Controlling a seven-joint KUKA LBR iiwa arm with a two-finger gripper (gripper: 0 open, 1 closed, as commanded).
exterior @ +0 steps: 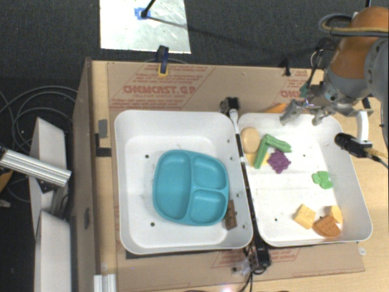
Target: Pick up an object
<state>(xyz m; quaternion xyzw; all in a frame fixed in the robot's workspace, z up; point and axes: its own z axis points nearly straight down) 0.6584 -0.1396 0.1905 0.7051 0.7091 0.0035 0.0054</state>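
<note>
My gripper (302,115) hangs open over the back edge of the right bin (346,236), with nothing between its fingers. Below it in that bin lie a beige oval piece (250,140), a green angled piece (267,148) and a purple piece (279,161). A small green piece (323,179) lies toward the right wall. A yellow cube (304,215) and an orange piece (328,224) sit at the front right. An orange thing (276,108) peeks out just behind the bin's back rim, left of the gripper.
The left bin (137,145) holds a teal divided plate (190,187), and a small brown thing (231,215) lies against that bin's right wall. A shiny sheet (144,17) lies on the floor beyond the bench.
</note>
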